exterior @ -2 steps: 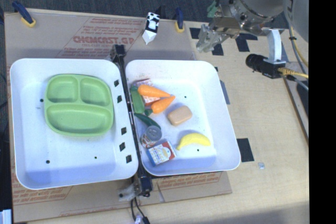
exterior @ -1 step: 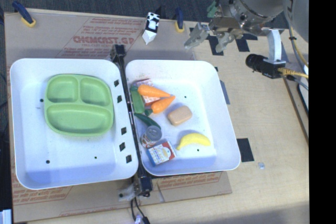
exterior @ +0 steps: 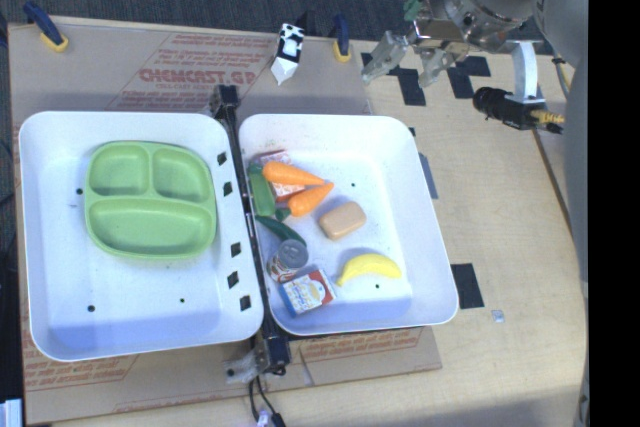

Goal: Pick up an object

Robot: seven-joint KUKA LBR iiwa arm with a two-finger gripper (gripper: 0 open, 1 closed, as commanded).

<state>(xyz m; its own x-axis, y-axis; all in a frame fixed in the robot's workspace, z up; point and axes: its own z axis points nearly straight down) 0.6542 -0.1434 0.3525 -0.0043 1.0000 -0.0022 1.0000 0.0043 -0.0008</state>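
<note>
- Our grey two-finger gripper (exterior: 408,63) hangs above the bench beyond the far right corner of the right shallow white bin (exterior: 425,215); its fingers stand apart with nothing between them.
- We judge this a waiting pose, clear of the bin so the camera sees every candidate.
- Inside that bin, well apart from the gripper, lie two orange plastic carrots (exterior: 296,185), a tan bread-like block (exterior: 342,220), a yellow toy banana (exterior: 369,268), a small round tin (exterior: 291,255) and a little printed carton (exterior: 305,292), crowded towards the bin's left wall.
- The left bin holds a green divided plate (exterior: 152,200).
</note>
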